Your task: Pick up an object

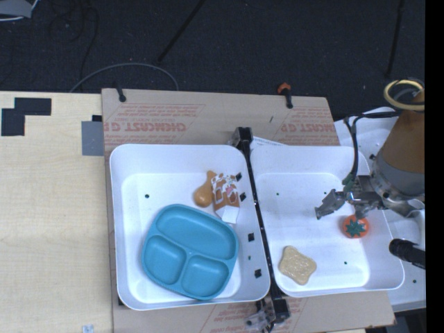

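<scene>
In the right bin, my gripper hangs low at the bin's right side, open, with nothing between its fingers. A small orange and green toy lies on the bin floor just below and right of the fingertips, apart from them. A tan toast-shaped piece rests near the front of the same bin. The left bin holds a blue divided plate, a gingerbread-house toy and a small orange piece beside it.
A black divider runs between the two bins. The arm's grey body with its orange band stands over the right bin's far right edge. Cardboard lies under the bins, with wooden bench to the left.
</scene>
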Action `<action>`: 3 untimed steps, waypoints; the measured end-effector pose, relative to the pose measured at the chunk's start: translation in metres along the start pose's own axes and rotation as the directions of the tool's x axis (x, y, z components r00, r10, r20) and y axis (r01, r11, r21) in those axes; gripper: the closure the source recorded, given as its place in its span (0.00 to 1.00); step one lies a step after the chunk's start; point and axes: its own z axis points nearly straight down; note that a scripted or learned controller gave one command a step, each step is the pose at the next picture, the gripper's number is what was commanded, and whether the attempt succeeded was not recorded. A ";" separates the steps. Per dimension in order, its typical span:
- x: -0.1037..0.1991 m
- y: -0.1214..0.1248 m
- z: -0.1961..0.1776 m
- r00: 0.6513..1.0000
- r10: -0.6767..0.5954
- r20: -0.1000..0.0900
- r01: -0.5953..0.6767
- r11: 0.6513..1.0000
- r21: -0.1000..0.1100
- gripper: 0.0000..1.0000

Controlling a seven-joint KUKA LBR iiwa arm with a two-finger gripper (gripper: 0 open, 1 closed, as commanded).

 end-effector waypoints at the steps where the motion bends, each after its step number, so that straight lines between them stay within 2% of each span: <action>1: 0.000 0.003 -0.007 1.000 -0.003 0.002 0.003 1.000 -0.012 0.00; 3: 0.005 0.002 0.121 1.000 -0.002 0.001 0.002 1.000 -0.009 0.00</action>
